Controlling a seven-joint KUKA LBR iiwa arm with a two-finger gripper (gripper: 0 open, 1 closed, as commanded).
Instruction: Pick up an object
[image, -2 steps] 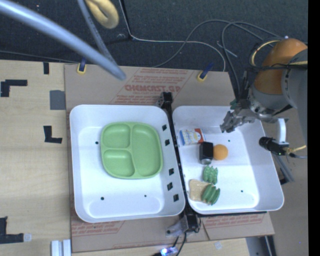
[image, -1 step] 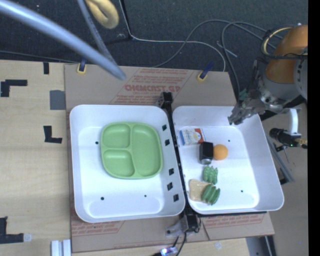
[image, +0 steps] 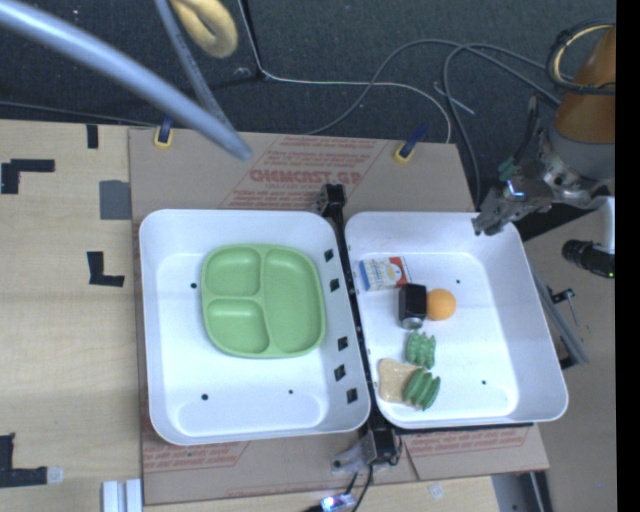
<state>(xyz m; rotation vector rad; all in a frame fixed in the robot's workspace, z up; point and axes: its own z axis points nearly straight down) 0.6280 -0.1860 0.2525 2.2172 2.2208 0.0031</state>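
- Stage: approach, judged from the layout; nothing lifted yet, nothing seen between the jaws.
- Jaws: at the end of the grey arm (image: 575, 140), above the 1 o'clock corner of the right bin (image: 530, 300); apart or together, could not tell from this slant.
- Candidates: all in the right bin, bunched toward its 9 o'clock wall.
  - At 11 o'clock, a printed packet (image: 383, 271).
  - Near the middle, a black block (image: 411, 303) touching an orange ball (image: 440, 304).
  - Just toward 6 o'clock from those, a green ridged piece (image: 421, 349).
  - Near the 7 o'clock corner, a tan slab (image: 394, 378) touching a second green piece (image: 424, 389).
- Likely best pick: the orange ball, with bare floor on its 3 o'clock side.
- Done well: moved toward 8 o'clock from the corner, centred over the ball, then lowered straight down; jaws set along the 12-to-6 line, to keep the black block out of the grasp.
- Risk: round, so prone to roll away if nudged off-centre; block possibly dragged along.
- Surface: smooth white bin floors, probably slippery; in the left bin (image: 170, 330), a green divided plate (image: 264, 300); under both bins, a cardboard sheet (image: 300, 165) on the pale wooden bench (image: 60, 330).
- Room: dark floor toward 12 o'clock, strewn with loose cables (image: 400, 70).
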